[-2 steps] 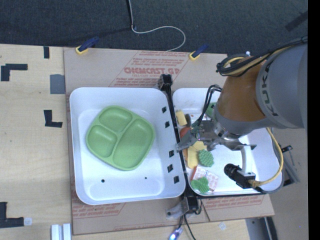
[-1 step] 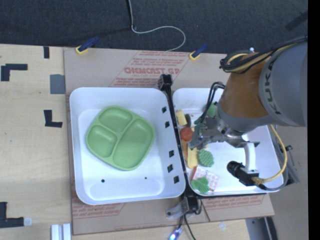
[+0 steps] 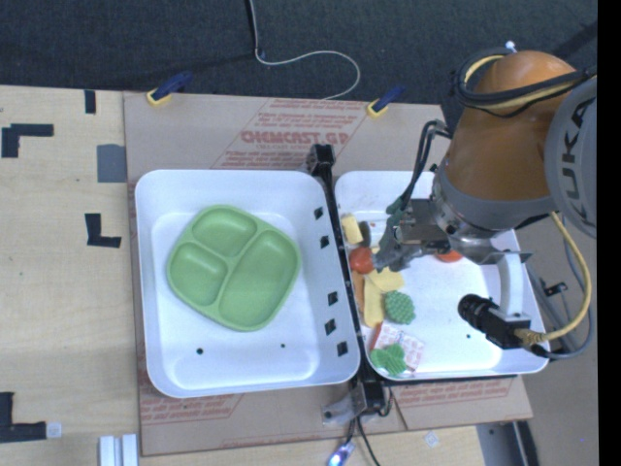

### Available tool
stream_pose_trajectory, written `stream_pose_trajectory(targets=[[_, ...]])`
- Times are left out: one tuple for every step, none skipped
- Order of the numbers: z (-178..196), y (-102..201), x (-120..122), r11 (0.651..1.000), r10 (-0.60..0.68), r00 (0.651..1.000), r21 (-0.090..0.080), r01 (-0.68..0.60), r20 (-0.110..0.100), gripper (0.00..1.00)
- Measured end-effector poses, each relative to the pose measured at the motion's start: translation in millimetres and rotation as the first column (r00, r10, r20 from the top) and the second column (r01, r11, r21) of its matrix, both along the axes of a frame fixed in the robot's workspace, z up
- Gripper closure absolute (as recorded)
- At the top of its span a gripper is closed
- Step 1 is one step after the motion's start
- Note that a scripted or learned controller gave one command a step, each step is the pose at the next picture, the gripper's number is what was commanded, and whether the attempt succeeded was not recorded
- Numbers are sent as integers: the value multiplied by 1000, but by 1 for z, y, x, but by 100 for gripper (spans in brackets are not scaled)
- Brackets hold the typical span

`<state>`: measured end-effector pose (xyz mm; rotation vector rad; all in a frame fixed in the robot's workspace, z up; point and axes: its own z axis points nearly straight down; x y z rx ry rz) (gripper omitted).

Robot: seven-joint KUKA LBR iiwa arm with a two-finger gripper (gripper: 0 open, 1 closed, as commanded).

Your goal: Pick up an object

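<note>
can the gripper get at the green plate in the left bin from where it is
Probably yes: the green plate lies flat and uncovered in the left bin, though the gripper sits over the right bin.

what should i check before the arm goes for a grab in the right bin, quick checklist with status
1. Gripper over the right bin: ok, it sits above the bin's left side.
2. Objects within reach: ok, small items cluster along the left wall below the gripper.
3. Target separated from neighbours: not ok, the pieces crowd and touch.
4. Finger state: cannot tell, the wrist hides it.
5. Left bin out of the way: ok, the green divided plate lies there, apart.
</note>
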<state>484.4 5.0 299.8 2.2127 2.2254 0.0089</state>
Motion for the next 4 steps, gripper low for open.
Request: stream_pose_trajectory(targets=[[-45, -49, -2, 1000, -9, 1000, -4, 9, -13, 100], [-71, -13, 15, 1000, -1, 1000, -1, 1, -13, 100], [-3, -7, 0, 1000, -3, 1000, -1, 3, -4, 100], [-28, -3, -1, 1000, -4, 1000, -2, 4, -12, 100]])
